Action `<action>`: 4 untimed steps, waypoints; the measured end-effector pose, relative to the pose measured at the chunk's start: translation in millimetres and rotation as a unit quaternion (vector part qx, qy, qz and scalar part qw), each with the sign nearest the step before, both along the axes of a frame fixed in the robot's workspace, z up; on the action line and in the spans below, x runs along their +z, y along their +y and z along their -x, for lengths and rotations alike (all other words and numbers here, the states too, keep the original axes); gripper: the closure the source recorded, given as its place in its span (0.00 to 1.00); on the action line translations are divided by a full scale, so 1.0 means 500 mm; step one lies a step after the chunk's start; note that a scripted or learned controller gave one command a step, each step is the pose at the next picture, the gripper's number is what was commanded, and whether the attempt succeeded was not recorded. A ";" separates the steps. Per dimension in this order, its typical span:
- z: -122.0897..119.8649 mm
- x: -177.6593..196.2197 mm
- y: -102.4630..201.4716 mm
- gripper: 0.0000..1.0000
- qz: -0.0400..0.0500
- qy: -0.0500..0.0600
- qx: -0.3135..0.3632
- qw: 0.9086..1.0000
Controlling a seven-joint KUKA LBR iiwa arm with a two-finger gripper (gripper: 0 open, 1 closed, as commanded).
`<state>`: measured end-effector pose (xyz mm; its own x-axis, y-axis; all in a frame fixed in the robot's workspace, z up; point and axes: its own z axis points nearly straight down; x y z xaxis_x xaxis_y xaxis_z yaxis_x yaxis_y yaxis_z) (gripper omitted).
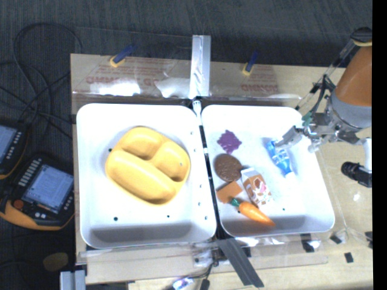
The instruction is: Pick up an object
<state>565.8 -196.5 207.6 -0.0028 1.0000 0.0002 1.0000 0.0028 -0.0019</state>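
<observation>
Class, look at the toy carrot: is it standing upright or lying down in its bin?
Lying down. The carrot rests flat on the right bin floor.

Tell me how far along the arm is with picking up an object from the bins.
Nothing looks picked up yet: no object is lifted from either bin. The gripper is low over the right white bin, right at the top end of the blue crinkly packet, so a grasp on it seems in progress, though I can't tell whether it has hold. Closing firmly and lifting the packet are left.
</observation>
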 end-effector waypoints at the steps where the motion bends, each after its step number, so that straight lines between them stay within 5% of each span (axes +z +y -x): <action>1: -0.020 -0.237 0.020 0.00 0.003 -0.005 0.149 0.989; 2: -0.024 -0.212 0.019 1.00 0.003 -0.009 0.148 0.989; 3: -0.019 -0.035 0.170 1.00 0.000 0.000 0.106 0.994; 4: -0.020 -0.018 0.172 1.00 0.000 0.000 0.107 0.994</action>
